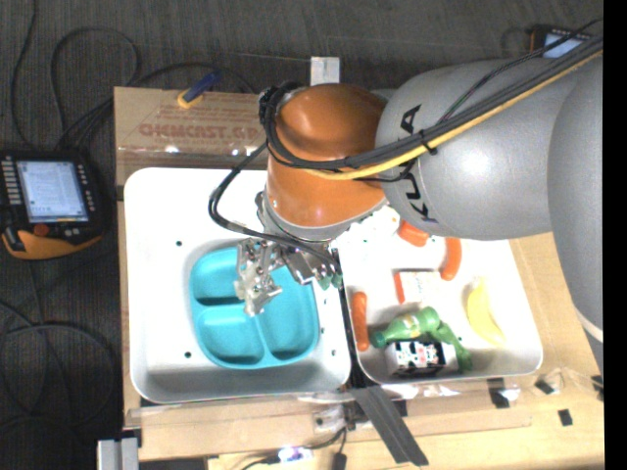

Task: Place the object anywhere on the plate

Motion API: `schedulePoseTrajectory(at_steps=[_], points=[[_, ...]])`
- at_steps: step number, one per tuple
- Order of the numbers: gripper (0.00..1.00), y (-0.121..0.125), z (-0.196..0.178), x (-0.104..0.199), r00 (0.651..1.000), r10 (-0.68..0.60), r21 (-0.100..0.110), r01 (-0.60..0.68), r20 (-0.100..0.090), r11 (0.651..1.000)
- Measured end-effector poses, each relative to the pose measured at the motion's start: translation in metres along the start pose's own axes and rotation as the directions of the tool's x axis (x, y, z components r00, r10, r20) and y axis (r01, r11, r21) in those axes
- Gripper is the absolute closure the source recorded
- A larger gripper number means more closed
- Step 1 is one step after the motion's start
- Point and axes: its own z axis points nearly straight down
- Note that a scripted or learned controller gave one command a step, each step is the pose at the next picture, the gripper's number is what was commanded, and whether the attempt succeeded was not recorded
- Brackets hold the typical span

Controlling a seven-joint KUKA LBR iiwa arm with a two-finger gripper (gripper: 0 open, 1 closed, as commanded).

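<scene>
A turquoise divided plate (257, 316) lies in the left white bin (157, 262). My gripper (255, 287) hangs from the orange-banded wrist (323, 155) over the plate's upper middle, pointing down at it. I see no object clearly at its tip. The wrist and grey arm hide the bins' far middle.
The right bin (524, 346) holds a green bottle (421, 324), a yellow banana (483, 311), a black and white box (419, 357), a white card (416, 284) and orange sausage shapes (361, 321) (452, 258). A cardboard sheet (186, 125) lies behind the left bin.
</scene>
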Motion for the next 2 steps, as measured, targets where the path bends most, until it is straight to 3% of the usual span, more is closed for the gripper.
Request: schedulePoseTrajectory(at_steps=[1, 2], points=[[1.00, -0.089, 0.004, 0.051, 0.974, -0.226, -0.001, 0.226, -0.002, 0.974], [1.00, -0.133, -0.025, -0.021, 0.948, -0.319, -0.001, 0.319, 0.003, 0.948]])
